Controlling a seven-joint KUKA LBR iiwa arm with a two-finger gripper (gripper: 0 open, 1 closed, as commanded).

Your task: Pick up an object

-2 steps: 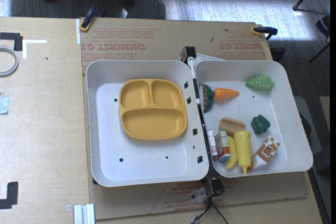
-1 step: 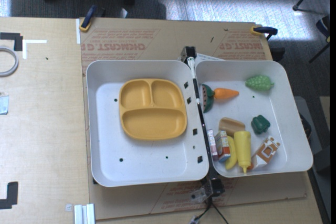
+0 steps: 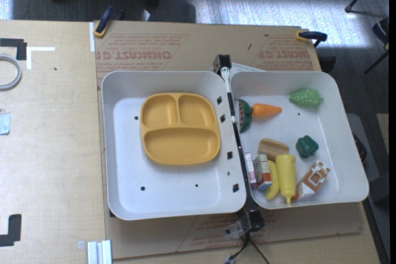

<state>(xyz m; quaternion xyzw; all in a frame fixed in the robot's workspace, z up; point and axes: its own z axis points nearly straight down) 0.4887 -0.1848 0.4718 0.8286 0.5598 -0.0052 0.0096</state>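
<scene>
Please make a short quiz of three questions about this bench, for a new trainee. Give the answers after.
1. True or false: the yellow divided plate lies in the left bin.
2. Which item sits nearest the far right corner of the right bin? A) the carrot B) the light green leafy toy C) the yellow bottle
3. Fill in: the dark green pepper lies in the ____ bin.

Key: 1 true; 2 B; 3 right.
</scene>
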